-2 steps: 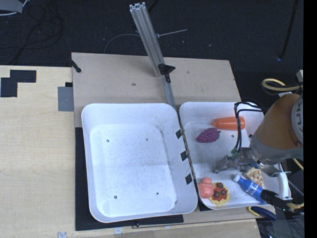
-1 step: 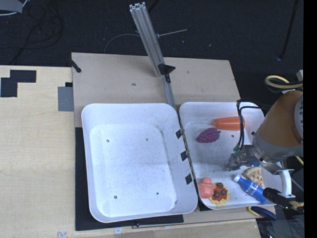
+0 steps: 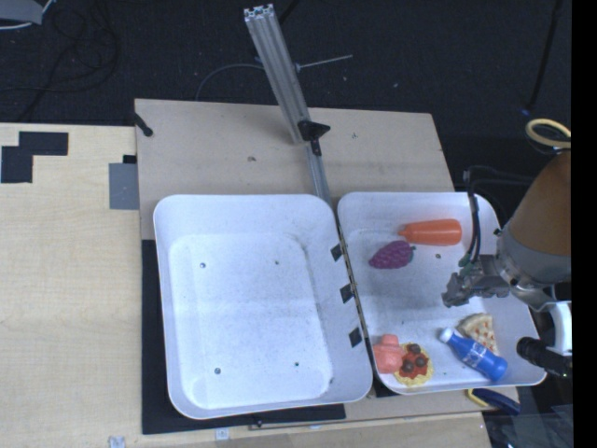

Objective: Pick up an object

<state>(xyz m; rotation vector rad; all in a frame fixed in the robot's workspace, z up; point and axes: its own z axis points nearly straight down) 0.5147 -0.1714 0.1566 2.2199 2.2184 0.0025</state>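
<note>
**Gripper low over the right bin**

Along the right bin's (image 3: 366, 215) near edge lie a small pink and yellow toy cluster (image 3: 403, 359), a blue bottle (image 3: 476, 355) and a waffle-patterned slice (image 3: 479, 328); farther back sit a purple grape bunch (image 3: 391, 255) and an orange carrot (image 3: 431, 232) — just apart from each other; the gripper (image 3: 459, 290) hangs above bare bin floor between carrot and bottle, its opening impossible to judge, nothing visibly held; the left bin (image 3: 177, 222) sits alongside on the tabletop (image 3: 224, 147).

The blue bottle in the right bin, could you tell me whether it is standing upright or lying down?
Lying down. The blue bottle rests on its side on the right bin's floor, white cap pointing up-left, beside the waffle piece.
</note>
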